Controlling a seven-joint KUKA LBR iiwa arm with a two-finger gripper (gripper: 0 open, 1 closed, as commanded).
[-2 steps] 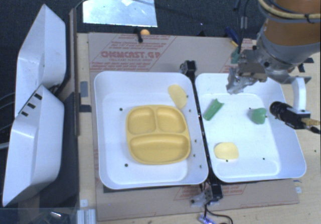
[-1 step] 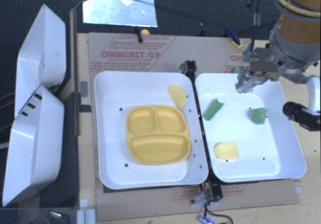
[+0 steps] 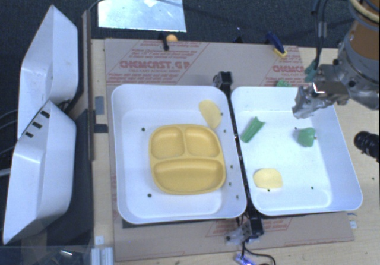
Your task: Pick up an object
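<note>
- Two shallow white bins sit side by side on a bench topped with printed cardboard (image 3: 178,59), seen from above at a slant.
- The left bin (image 3: 127,139) holds two yellow items: one three-compartment tray (image 3: 187,158) lying flat near the middle, and one small pale yellow oval piece (image 3: 209,113) just beyond the tray's far right corner, close to the wall shared with the other bin.
- The right bin (image 3: 332,186) holds three loose items — two green, one yellow.
- One green stick-shaped piece (image 3: 252,129) lies tilted near that bin's left wall.
- One pale yellow rounded piece (image 3: 268,179) rests toward the near side, well apart from the green stick.
- One small green lump (image 3: 306,136) sits on the bin floor right of centre, apart from the other two.
- One grey arm with an orange band reaches in from the right; its gripper (image 3: 304,108) hangs over the far right part of the right bin, just beyond the green lump.
- Nothing shows between its fingers; whether they are spread or closed cannot be told from this angle.
</note>
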